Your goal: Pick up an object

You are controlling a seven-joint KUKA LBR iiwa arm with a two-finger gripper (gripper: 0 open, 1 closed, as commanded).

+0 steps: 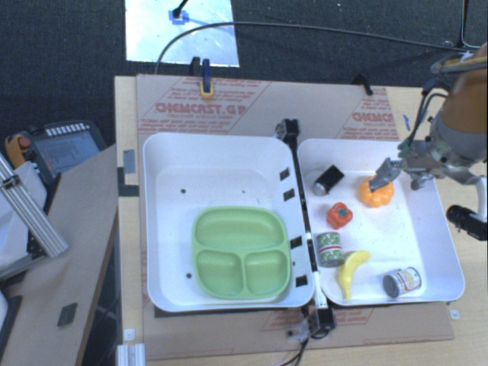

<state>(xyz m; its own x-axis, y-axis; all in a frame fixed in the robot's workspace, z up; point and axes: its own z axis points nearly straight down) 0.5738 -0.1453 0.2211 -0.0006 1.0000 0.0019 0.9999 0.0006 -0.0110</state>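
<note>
Broadly, spread under everything: a brown protective sheet with red lettering, covering the bench top. Set on it, side by side and touching along a black-clipped seam: the left bin and the right bin, both shallow and white.

Reaching in from the right over the far part of the right bin: the grey arm, orange band above the wrist.

Lying in the near half of the left bin: a green divided tray, one long compartment on the far side and two smaller ones on the near side.

Poised at the far right of the right bin: the gripper, tilted down to the left, right over the far edge of an orange pumpkin-shaped toy. Cannot tell how wide it is set, nor whether it has hold of anything. Cannot tell either whether it touches the toy.

Scattered across the rest of the right bin, well apart from one another:
- a yellow banana near the front, just beside a green-labelled can on its left
- a silver can on its side at the near right
- a black block at the far left
- a small red pepper between the block and the green-labelled can
</note>
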